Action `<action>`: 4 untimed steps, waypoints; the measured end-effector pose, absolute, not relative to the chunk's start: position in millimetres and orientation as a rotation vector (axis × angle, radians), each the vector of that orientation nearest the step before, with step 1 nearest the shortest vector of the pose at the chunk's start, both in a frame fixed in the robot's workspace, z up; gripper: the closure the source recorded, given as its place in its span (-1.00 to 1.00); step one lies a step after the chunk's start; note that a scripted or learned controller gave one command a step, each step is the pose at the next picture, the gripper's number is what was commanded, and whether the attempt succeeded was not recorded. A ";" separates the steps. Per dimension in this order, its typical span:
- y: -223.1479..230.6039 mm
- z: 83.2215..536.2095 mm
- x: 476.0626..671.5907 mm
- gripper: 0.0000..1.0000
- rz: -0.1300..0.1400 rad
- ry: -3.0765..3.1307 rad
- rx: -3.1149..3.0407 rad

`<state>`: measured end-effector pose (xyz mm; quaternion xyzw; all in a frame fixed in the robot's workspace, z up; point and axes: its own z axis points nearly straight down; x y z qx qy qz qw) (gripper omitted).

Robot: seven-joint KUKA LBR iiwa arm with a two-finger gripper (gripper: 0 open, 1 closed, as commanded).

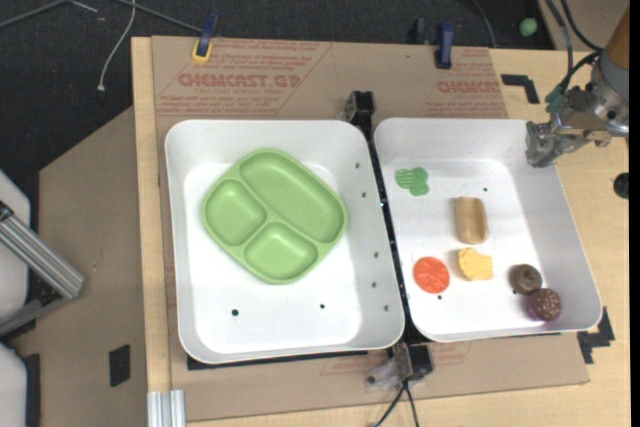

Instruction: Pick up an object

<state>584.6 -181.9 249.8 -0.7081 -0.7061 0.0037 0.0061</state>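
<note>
The right bin [560,215] holds several toy food pieces: a green leafy piece [411,180], a tan bread roll [470,219], an orange-red round slice [432,275], a yellow cheese wedge [476,264], a brown doughnut [525,278] and a dark purple berry cluster [545,304]. My gripper [545,147] hangs over the back right corner of this bin, above and to the right of the bread roll. Nothing shows between its fingers.
The left bin [190,315] carries a green three-compartment plate [273,214]. Cardboard lies under both bins, held by blue clamps [207,36] at the back. Cables run over the dark floor behind the bench. A metal rail [35,250] sits at the left.
</note>
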 end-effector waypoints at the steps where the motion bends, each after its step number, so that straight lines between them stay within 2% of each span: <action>1: -181.4 257.4 587.1 -1.00 0.000 -2.222 -2.220; 4: -189.8 113.5 594.5 -1.00 0.003 -2.218 -2.219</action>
